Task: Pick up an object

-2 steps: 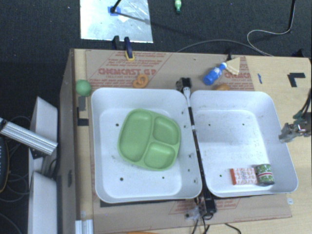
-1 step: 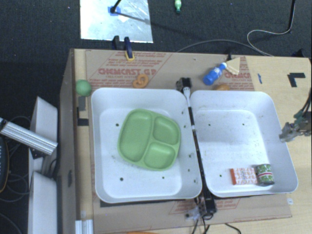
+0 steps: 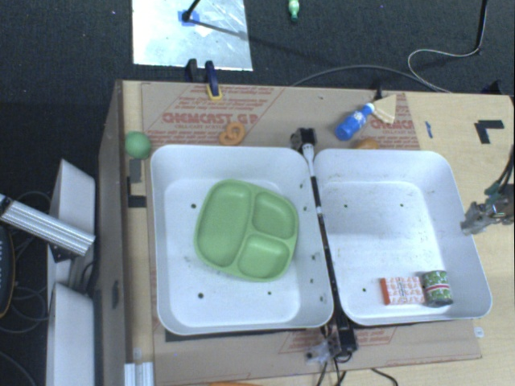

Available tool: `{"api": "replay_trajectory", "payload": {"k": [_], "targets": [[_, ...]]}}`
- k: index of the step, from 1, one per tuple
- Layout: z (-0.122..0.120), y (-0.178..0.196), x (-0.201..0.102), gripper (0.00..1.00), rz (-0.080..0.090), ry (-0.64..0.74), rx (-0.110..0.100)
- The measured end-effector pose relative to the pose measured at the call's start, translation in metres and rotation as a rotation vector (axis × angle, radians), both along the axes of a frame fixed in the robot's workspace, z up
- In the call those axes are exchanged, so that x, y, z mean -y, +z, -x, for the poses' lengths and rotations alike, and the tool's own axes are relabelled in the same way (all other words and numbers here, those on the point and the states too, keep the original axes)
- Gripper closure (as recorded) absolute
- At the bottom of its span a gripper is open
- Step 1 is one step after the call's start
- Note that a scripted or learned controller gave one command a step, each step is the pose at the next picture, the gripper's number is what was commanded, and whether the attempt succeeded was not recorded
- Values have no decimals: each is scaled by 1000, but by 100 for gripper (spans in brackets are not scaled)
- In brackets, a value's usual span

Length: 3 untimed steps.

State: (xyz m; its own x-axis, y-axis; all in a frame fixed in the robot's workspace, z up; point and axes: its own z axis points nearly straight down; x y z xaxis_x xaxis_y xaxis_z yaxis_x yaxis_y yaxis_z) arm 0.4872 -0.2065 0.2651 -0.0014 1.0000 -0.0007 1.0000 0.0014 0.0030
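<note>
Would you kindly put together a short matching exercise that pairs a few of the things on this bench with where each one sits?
Things:
1. green divided plate
2. small can
3. blue bottle
4. green ball

Places:
A. on the bench behind the right bin
B. inside the left bin
C. on the bench by the left bin's far left corner
D. near front corner of the right bin

Pairs: 1-B, 2-D, 3-A, 4-C

Green divided plate (image 3: 245, 230) at centre of left bin (image 3: 173, 296); small can (image 3: 436, 288) and red-white packet (image 3: 401, 290) at lower right of right bin (image 3: 451, 183).
</note>
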Motion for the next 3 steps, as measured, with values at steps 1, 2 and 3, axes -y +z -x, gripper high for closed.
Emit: {"api": "replay_trajectory", "payload": {"k": [1,2,3], "targets": [[0,-25,0,100,0,-1,-2],[0,-9,0,100,1,3,0],[0,0,0,100,0,3,1]]}}
